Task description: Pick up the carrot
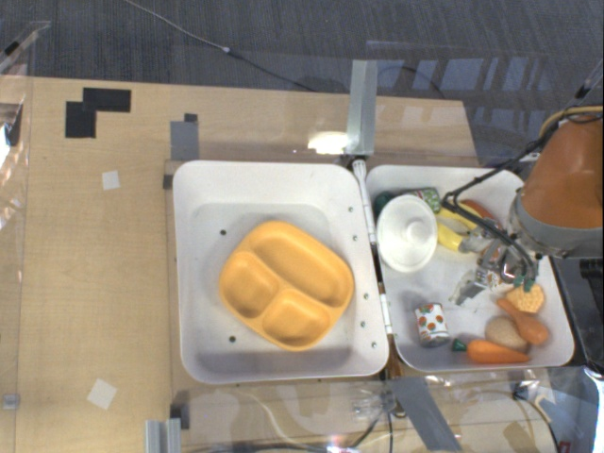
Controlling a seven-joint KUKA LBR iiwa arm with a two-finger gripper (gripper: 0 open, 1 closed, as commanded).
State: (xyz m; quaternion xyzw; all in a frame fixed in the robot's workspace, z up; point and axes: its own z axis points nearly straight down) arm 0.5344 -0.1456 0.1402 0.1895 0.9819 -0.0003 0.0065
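The carrot (496, 352), orange with a small green stub at its left end, lies flat along the front wall of the right bin (562, 355). My gripper (477, 283) hangs over the middle of that bin, behind the carrot and a little to its left, with a clear gap of bin floor between them. The grey arm with its orange band (566, 182) comes in from the right and covers the bin's far right corner.
Around the carrot sit a tan potato-like piece (505, 332), an orange sausage shape (530, 328), a waffle cracker (525, 300) and a small dotted can (431, 323). A white bowl (408, 231) and yellow item (451, 238) lie further back. The left bin (189, 253) holds a yellow divided plate (286, 282).
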